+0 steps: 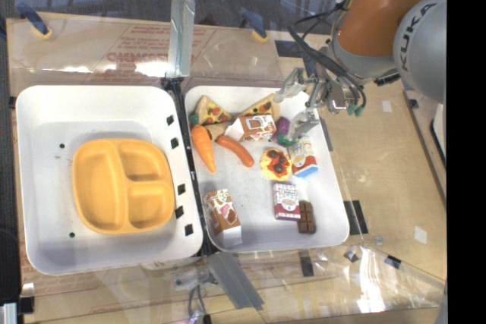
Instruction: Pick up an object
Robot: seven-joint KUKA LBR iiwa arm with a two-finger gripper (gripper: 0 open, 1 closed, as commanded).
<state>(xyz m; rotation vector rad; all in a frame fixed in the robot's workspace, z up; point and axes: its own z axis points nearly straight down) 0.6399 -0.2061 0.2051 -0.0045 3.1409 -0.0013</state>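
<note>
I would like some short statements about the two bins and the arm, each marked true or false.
1. The yellow divided plastic tray lies in the left white bin. True.
2. The orange toy carrot lies inside the tray. False: it lies in the right white bin.
3. The gripper is over the right bin's far right part. True.
4. The brown chocolate bar lies at the right bin's far left corner. False: near its front right.

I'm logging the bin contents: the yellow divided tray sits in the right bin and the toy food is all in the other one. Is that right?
Not quite. The camera view shows the yellow divided tray in the left bin; the toy food, such as the carrot and the sausage, is all in the right bin.
</note>
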